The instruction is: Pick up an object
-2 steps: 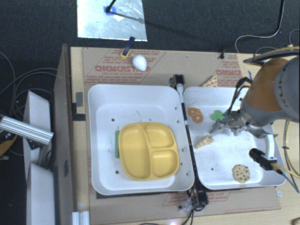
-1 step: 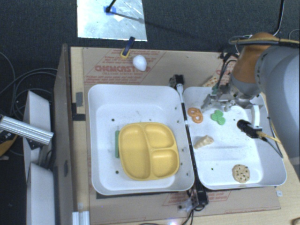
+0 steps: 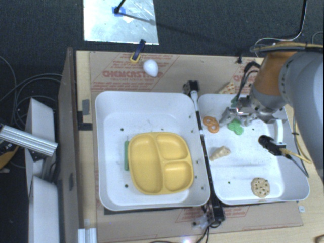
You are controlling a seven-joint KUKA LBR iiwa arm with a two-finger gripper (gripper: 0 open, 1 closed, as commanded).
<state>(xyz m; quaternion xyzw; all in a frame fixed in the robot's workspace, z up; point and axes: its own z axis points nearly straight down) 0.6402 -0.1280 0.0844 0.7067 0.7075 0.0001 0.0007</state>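
In the right bin [image 3: 291, 186] lie an orange pretzel-shaped piece [image 3: 210, 124], a small green object [image 3: 235, 128], a beige chunk [image 3: 219, 153] and a round cookie [image 3: 260, 187]. My gripper [image 3: 233, 115] hangs low over the far part of this bin. It is just above the green object and to the right of the orange piece. I see nothing lifted in it. The left bin [image 3: 111, 110] holds a yellow divided plate [image 3: 161, 162], and a green strip [image 3: 126, 155] peeks out at the plate's left edge.
A white egg-shaped thing [image 3: 150, 67] and a small blue and yellow item [image 3: 136, 52] lie on the cardboard behind the left bin. A patterned cracker [image 3: 229, 88] sits behind the right bin. The divider [image 3: 201, 135] between the bins runs just left of the orange piece.
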